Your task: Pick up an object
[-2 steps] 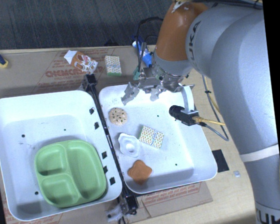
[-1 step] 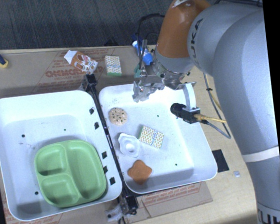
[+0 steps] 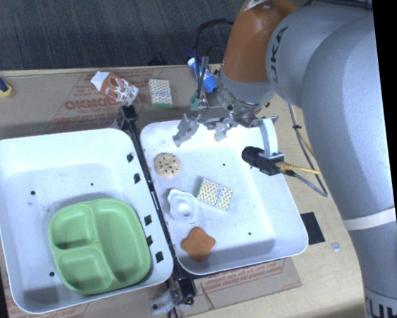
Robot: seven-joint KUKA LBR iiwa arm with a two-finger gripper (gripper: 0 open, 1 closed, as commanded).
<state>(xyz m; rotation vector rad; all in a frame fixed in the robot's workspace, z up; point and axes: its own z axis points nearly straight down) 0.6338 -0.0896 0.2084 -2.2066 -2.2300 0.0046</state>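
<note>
Cardboard sheet (image 3: 78, 104) bears red print (too blurred to read).

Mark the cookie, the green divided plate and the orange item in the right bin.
cookie (image 3: 166, 165), camera view, centre of its top.
green divided plate (image 3: 96, 215), camera view, ridge between compartments.
orange item (image 3: 197, 242), camera view, middle of its top.

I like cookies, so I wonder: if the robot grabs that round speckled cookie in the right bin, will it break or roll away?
The cookie lies flat on the right bin, so it probably won't roll. It looks thin and low, so the gripper may find its edges hard to catch. If it is a real cookie, a hard squeeze could crack it; it may be a plastic toy, which I cannot tell.
</note>
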